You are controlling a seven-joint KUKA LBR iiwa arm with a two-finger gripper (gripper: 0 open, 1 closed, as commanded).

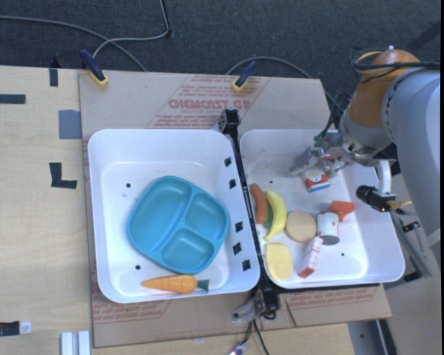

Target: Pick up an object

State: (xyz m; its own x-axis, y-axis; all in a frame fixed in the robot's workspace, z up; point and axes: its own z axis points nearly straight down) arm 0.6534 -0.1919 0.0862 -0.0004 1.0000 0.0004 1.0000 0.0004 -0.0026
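Arm (399, 102) reaches in from the right, wrist bent low over the right bin (377, 268). Gripper (316, 170) sits just above a small carton (317, 182) at the bin's rear; grip state unclear.

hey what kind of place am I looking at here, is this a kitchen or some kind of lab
Most likely a robot test bench in a lab, not a kitchen. Two white bins sit on cardboard held by clamps, the food looks like toys such as the carrot, and a grey arm reaches in.

Plate (178, 224) and carrot (170, 285) in left bin (103, 154); banana (277, 211) (beside the divider) in right bin (381, 261).
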